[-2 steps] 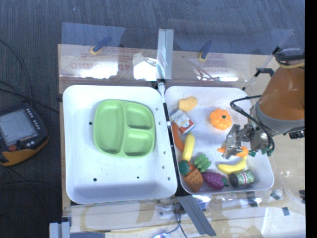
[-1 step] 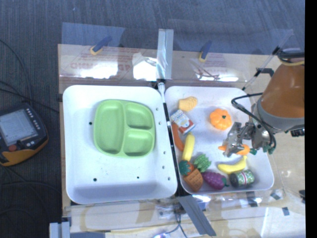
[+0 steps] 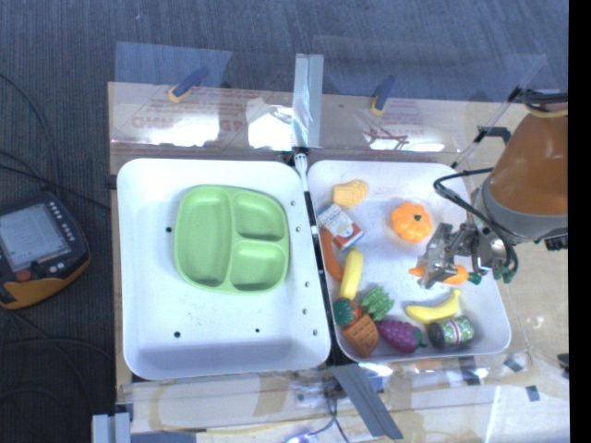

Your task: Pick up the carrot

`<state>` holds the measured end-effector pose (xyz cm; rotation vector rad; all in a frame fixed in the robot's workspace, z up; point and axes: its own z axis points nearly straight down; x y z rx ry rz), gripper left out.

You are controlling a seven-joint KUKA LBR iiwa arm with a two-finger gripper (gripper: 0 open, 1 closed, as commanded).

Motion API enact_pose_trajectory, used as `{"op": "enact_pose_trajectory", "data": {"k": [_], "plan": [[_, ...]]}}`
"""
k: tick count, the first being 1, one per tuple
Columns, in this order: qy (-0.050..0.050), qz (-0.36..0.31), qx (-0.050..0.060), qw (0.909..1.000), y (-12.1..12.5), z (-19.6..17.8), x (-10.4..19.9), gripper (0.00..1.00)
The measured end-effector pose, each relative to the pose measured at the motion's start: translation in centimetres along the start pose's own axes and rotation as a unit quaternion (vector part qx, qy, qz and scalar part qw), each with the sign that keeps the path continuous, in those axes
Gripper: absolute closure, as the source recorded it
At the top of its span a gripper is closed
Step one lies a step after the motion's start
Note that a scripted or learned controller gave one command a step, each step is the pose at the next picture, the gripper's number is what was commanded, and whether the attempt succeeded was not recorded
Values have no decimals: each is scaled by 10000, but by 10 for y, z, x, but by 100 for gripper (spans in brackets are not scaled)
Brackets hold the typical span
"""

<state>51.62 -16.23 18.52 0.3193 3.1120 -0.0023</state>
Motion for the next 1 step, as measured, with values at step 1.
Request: {"op": "enact_pose_trajectory", "data": {"k": [1], "plan": [[-17, -4, 0, 10000, 1, -9, -2, 100]]}}
